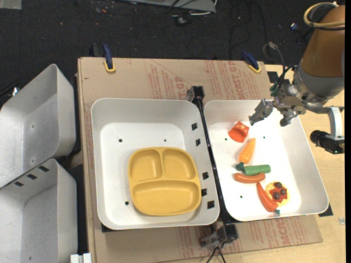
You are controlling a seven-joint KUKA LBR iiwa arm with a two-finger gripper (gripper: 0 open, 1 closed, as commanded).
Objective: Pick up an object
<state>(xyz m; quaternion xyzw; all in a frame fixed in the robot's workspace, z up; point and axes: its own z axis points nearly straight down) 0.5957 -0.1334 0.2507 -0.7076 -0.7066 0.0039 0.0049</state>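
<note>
We take the red piece [238,131] in the right bin [307,163] as nearest target, upper left among the toy foods, carrot [247,150] just below it. Gripper [272,113] hovers up-right of it, fingers apart, holding nothing.

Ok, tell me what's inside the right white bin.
The right white bin holds a red wedge-shaped toy, an orange carrot, a green pepper, a red sausage and a pizza slice. Anything beneath them is hidden.
</note>
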